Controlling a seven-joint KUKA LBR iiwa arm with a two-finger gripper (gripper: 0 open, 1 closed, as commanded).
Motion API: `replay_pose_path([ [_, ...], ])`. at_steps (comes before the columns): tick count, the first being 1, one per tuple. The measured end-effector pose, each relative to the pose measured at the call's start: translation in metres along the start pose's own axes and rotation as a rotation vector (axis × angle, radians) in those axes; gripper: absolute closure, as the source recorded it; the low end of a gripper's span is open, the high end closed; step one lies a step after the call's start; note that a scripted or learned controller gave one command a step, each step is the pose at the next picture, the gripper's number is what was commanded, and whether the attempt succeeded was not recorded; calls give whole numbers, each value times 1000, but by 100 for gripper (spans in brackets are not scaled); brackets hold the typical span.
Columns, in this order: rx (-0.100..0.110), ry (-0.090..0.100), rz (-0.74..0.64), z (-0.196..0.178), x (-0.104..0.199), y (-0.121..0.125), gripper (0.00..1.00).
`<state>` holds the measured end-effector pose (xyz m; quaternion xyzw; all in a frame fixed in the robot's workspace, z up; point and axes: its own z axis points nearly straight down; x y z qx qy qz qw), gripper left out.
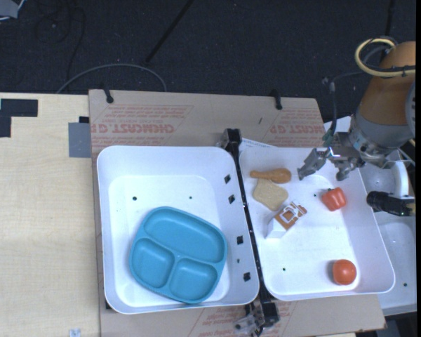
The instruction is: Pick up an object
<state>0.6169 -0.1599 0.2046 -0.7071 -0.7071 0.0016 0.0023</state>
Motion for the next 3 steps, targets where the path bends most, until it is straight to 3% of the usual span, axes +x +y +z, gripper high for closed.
replay_pose_path([
  [1, -2, 0, 0, 47, -4, -8, 0],
  [2, -1, 0, -4, 98, -1, 2, 0],
  [3, -1, 0, -3, 86, -1, 2, 100],
])
